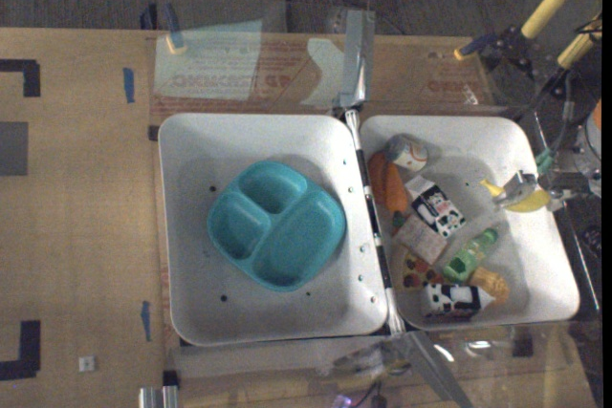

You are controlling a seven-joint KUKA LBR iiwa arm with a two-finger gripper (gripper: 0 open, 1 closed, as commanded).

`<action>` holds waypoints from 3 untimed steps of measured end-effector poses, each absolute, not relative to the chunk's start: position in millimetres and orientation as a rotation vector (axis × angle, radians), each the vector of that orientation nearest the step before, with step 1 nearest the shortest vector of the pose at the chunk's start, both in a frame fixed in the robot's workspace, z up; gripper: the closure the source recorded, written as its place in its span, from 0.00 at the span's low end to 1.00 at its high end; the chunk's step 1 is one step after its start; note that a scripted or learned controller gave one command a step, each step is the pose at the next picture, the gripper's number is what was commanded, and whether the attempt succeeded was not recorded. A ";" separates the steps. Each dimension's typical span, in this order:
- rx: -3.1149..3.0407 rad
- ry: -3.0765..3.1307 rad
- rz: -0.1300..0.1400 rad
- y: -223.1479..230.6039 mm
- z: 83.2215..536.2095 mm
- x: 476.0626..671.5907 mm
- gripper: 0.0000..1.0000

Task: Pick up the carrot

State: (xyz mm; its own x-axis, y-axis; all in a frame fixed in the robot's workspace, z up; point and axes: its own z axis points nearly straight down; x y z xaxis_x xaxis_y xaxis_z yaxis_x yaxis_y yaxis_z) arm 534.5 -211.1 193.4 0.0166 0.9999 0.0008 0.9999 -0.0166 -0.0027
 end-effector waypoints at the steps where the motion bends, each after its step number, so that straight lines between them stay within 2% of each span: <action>1: -2.325 -2.108 0.002 -170.2 96.4 479.0 0.00; 2: -2.352 -2.081 0.002 -164.7 138.0 479.7 0.00; 3: -2.228 -2.217 -0.006 -175.5 87.9 481.8 0.00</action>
State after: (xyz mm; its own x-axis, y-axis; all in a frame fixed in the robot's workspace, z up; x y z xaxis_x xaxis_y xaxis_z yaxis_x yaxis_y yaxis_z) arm 481.8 -175.5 87.9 0.0052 1.0000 0.0016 1.0000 -0.0052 0.0041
